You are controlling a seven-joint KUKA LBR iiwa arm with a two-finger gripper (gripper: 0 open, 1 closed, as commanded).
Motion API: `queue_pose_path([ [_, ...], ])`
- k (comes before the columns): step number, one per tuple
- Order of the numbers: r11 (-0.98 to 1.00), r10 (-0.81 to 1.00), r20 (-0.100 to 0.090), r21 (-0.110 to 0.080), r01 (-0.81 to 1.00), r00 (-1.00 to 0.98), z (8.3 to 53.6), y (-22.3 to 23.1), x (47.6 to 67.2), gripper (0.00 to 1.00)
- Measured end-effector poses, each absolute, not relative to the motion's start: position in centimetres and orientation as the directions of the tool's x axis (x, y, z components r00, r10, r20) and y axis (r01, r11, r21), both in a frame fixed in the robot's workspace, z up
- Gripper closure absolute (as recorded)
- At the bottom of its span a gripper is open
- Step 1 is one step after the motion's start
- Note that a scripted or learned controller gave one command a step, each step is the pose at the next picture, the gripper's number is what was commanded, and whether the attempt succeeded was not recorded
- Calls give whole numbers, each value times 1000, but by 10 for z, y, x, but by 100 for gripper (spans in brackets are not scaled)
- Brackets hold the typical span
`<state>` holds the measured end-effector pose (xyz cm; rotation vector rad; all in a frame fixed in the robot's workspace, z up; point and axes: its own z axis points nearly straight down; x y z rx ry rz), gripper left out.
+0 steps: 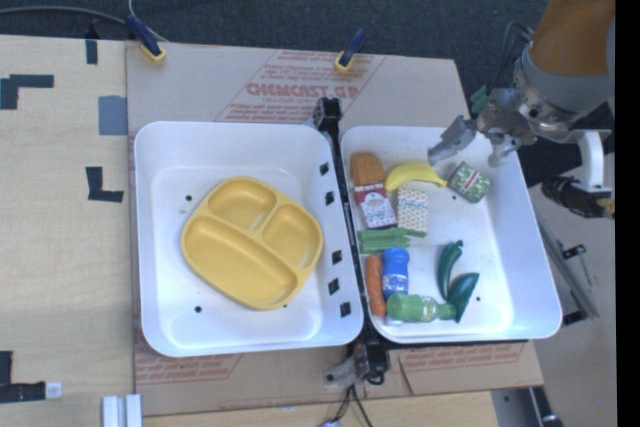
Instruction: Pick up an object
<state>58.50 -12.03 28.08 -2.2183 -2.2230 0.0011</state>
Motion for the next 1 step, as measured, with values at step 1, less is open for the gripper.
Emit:
queue_pose_path([
  [1,2,1000,0,-4,1000,-2,140,-118,648,0],
])
